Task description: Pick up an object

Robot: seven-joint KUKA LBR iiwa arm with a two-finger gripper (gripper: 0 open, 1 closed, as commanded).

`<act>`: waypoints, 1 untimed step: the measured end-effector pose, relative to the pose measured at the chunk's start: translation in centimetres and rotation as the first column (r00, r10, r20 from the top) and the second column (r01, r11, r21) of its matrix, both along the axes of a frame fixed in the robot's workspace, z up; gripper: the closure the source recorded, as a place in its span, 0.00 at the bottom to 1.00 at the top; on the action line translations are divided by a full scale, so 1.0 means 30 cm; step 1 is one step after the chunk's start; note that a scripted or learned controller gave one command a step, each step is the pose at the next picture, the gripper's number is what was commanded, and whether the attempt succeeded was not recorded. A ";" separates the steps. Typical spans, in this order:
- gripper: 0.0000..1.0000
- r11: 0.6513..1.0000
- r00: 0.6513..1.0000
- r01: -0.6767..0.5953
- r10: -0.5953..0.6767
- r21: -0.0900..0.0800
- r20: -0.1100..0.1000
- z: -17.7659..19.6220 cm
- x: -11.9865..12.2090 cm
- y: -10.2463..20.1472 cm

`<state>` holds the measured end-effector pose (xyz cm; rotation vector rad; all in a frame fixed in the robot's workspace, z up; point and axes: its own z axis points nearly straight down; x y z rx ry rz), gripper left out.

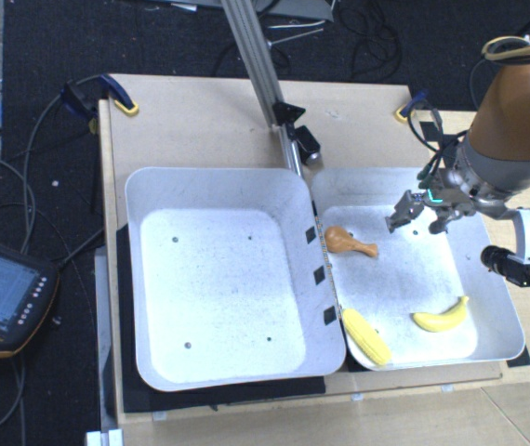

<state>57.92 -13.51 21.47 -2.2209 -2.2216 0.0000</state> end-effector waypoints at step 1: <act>0.00 1.000 1.000 0.000 0.000 0.000 0.000 0.000 0.000 0.000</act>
